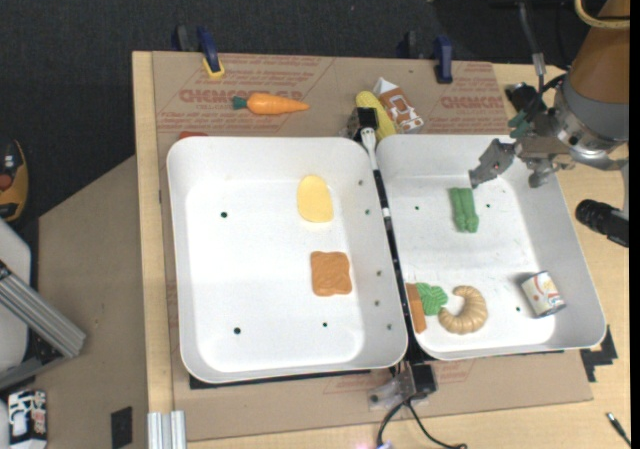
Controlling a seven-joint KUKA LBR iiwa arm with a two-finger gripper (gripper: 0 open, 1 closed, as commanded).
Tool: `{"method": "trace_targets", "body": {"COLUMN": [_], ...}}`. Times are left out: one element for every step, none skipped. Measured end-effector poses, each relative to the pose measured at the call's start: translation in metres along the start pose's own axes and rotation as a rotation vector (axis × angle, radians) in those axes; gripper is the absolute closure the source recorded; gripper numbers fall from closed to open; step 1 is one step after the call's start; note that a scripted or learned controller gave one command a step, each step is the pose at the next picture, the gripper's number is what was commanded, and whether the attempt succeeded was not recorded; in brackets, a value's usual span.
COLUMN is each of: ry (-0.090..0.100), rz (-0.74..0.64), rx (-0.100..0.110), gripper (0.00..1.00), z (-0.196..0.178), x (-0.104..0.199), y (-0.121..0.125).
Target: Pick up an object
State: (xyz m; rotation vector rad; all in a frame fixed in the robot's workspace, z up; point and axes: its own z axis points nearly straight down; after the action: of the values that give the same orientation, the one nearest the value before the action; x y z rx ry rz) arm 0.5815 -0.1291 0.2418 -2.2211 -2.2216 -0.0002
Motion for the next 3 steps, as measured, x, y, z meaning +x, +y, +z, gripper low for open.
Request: {"method": "trace_targets", "body": {"ry": [-0.001,0.0,-0.001], "rz": [-0.001,-0.008,-0.004], "rx": [-0.003,-0.01,-0.023], "gripper": [1.0,1.0,1.0], "z": [-0.011,-0.038,-0.295], "x": [0.0,0.062,0.104], "y": [0.001,0.085,0.078]}}
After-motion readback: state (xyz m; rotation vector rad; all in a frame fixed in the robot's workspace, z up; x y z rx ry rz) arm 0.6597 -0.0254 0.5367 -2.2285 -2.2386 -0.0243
